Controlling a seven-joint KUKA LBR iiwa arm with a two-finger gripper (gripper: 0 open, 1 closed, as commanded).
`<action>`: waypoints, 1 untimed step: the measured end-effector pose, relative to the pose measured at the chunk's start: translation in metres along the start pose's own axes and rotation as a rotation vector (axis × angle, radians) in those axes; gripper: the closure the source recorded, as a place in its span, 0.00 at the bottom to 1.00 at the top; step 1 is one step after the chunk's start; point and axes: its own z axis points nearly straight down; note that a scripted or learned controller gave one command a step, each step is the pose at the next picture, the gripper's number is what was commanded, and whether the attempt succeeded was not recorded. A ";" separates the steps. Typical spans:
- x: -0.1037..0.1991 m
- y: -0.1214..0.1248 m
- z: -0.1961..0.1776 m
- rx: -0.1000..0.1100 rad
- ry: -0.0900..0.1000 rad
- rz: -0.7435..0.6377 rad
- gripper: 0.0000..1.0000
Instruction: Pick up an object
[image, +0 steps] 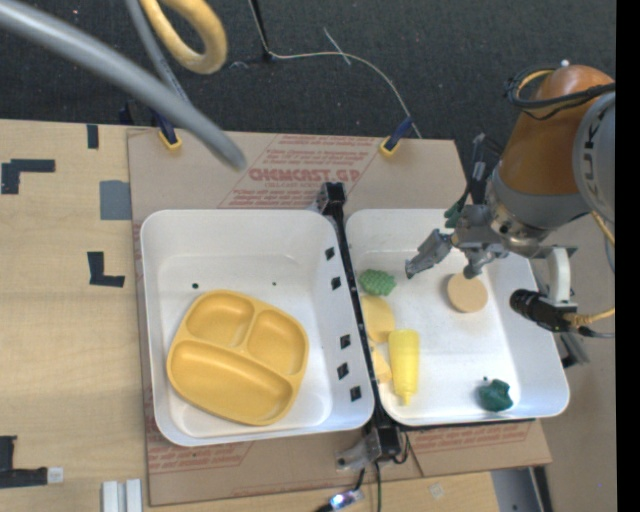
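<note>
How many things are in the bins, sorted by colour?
Yellow: 3, the divided plate, the corn-like piece, the pale piece
Green: 2, the light green piece, the dark green piece
Tan: 1, the round disc
Total: 6

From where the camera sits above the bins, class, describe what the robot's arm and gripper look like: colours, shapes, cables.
The arm is grey and rounded, with a broad orange band above the wrist and black cables looping over it. Below sits a dark metallic gripper with two slim fingers. A black cylindrical part with an orange cable juts out beside the wrist.
</note>
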 end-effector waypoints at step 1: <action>0.000 0.002 -0.006 -0.011 -0.001 -0.003 0.00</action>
